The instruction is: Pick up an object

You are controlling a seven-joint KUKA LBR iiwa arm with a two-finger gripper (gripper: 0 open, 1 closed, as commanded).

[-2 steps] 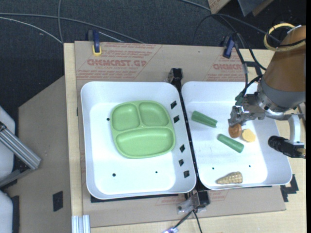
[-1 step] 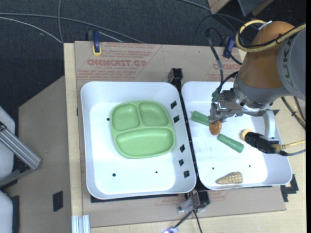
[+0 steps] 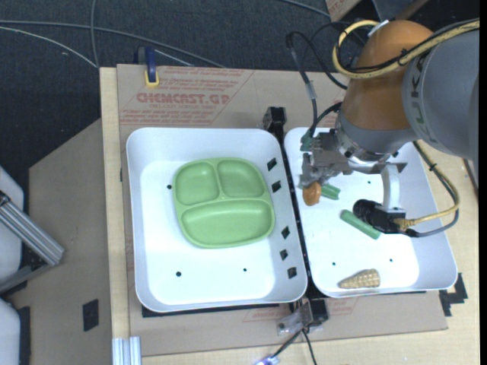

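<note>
My gripper (image 3: 315,179) hangs over the left part of the right bin (image 3: 426,265), under the grey and orange wrist. Directly below its tip lies a small orange-brown object (image 3: 312,195), with a short green piece (image 3: 332,193) touching its right side. I cannot make out whether the orange-brown object is between the gripper's tips or just under them. A green stick (image 3: 359,224) lies slanted in the middle of the same bin. A tan ridged cone (image 3: 359,280) rests near that bin's front edge.
The left bin (image 3: 152,265) holds a green divided plate (image 3: 224,202). A black connector (image 3: 378,214) on a yellow cable hangs over the right bin beside the green stick. Black clips line the wall between the two bins.
</note>
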